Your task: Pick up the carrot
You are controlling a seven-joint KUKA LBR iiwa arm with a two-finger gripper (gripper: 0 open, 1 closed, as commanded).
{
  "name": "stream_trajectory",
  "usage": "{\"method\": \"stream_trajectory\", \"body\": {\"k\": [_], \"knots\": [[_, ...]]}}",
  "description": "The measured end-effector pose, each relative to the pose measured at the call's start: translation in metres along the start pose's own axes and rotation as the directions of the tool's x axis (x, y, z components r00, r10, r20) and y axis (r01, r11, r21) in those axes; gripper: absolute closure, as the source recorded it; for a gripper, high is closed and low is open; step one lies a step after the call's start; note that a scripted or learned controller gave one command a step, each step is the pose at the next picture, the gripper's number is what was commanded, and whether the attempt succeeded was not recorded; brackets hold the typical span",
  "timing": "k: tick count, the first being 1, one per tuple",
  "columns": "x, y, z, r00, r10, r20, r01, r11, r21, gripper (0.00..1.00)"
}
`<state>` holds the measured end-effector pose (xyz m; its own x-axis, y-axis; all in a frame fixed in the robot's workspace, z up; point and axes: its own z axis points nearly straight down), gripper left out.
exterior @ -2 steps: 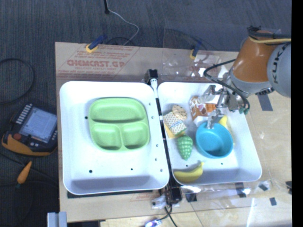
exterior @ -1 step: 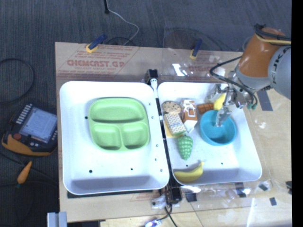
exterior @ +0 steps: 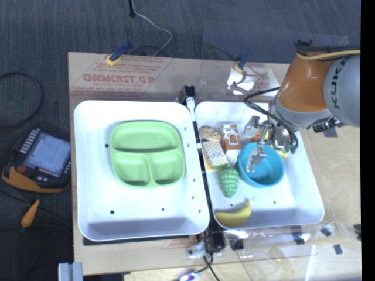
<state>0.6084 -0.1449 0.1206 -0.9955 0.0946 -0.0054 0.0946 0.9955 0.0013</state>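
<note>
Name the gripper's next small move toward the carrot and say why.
Probably lift slightly and shift toward the view's top: the gripper hangs over the blue bowl, while the orange piece that looks like the carrot lies just beyond the bowl's rim, beside the small box.

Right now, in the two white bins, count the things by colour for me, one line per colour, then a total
Green: 2, the divided tray and the bumpy toy
Blue: 1, the bowl
Yellow: 1, the banana
Orange and white: 1, the small packet
Tan or patterned: 2, the cookie and the checked wrapper
Total: 7
</note>
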Motion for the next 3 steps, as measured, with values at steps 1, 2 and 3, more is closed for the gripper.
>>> {"method": "stream_trajectory", "body": {"k": [1, 2, 3], "knots": [[-0.022, 0.005, 0.019, 0.983, 0.182, -0.001, -0.182, 0.983, 0.001, 0.0], [-0.045, -0.077, -0.116, 0.999, 0.04, 0.014, -0.04, 0.999, 0.008, 0.0], [-0.044, -0.073, -0.118, 0.999, 0.036, 0.005, -0.036, 0.999, 0.006, 1.0]]}}
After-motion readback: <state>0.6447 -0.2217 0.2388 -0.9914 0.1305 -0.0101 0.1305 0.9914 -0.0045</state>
